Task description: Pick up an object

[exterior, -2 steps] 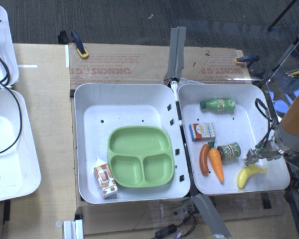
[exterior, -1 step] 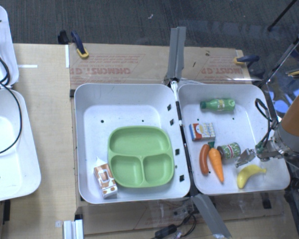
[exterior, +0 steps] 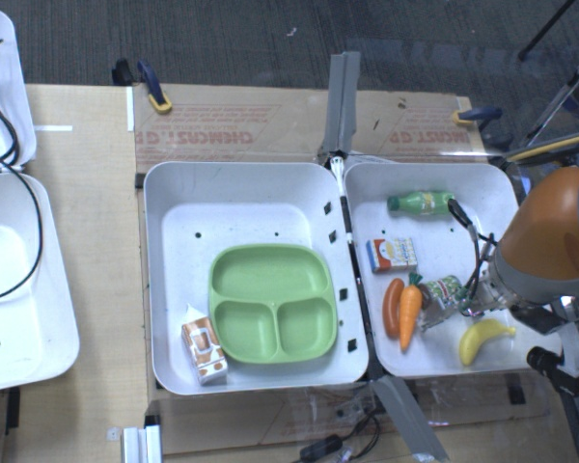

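The right bin [exterior: 502,186] holds a green bottle [exterior: 420,203] lying at the back, a small red, white and blue carton [exterior: 393,254], an orange carrot [exterior: 409,314] beside a red one [exterior: 393,307], a yellow banana [exterior: 482,339] and a small green-and-white can [exterior: 442,293]. My gripper [exterior: 471,302] hangs low over the right bin, just right of the can and above the banana. The wrist with its orange band [exterior: 558,222] hides the bin's right side.
In the left bin [exterior: 164,258] lies a green divided plate [exterior: 272,303], with an orange-and-white carton [exterior: 203,347] at its front left corner. A grey divider post [exterior: 342,99] stands between the bins at the back. White tubs [exterior: 19,287] stand at far left.
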